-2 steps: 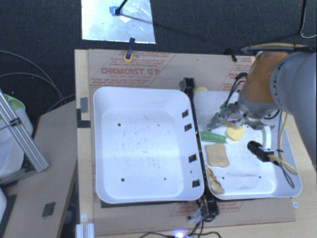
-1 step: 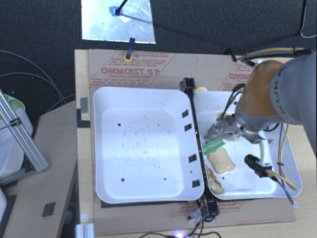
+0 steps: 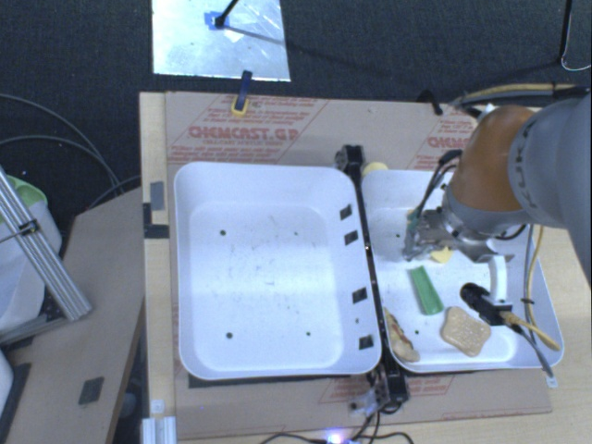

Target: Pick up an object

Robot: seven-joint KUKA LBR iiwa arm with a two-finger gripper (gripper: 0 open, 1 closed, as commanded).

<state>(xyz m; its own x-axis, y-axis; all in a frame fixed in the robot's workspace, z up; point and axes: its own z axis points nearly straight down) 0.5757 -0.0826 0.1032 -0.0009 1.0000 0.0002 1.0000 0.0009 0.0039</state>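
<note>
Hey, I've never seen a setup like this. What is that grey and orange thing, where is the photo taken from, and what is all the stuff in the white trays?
That is a robot arm, grey with an orange band, reaching in from the right. The single camera is fixed above the bench and looks down at a slant. At the arm's end is its hand, low inside the right bin, which sits beside the left bin. In the right bin lie a green stick, a tan spongy block, a brownish scrap in the near corner, and a small yellow piece right by the hand. Its job is to pick something up. I cannot tell from here whether it has gripped anything.
</note>
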